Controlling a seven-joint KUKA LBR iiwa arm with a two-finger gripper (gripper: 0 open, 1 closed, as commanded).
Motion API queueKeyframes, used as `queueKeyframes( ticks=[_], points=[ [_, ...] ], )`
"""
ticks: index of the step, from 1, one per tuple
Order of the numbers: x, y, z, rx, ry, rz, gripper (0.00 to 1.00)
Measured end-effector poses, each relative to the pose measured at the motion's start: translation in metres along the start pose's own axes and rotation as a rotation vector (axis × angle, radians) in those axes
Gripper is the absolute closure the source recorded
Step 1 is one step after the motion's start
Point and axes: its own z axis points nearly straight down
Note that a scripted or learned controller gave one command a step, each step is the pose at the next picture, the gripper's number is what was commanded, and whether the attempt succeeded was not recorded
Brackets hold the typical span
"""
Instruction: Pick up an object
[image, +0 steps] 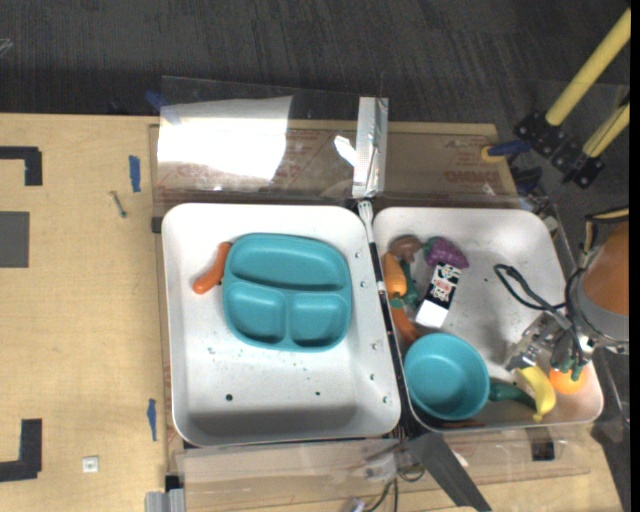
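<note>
The gripper (545, 345) sits low in the right bin (480, 225), at the frame's lower right, with the arm's orange band (610, 280) above it at the right edge. Whether it is apart or together cannot be told: its tip is a blur of metal and cable.

The nearest candidates lie just below and right of it: a yellow banana (540, 390), long axis running from upper left to lower right, and a small orange piece (566, 377) touching it. Both sit close against the bin's lower right corner, so that wall may crowd a grasp.

The teal bowl (445, 375) stands to the gripper's left, near the banana's end. A black cable loop (520, 285) lies above the gripper. Further left along the bin's edge are a black-and-white carton (440, 295), a purple toy (445, 250) and orange food pieces (397, 280).

In the left bin (200, 400), well apart, rest a teal divided plate (285, 290) and an orange carrot-like piece (210, 272) against its left side.
</note>
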Motion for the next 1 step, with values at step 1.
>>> queueKeyframes(
  ticks=[1],
  points=[
    [0.0190,0.0375,-0.0104,0.004,0.010,-0.204,1.00]
  ],
)
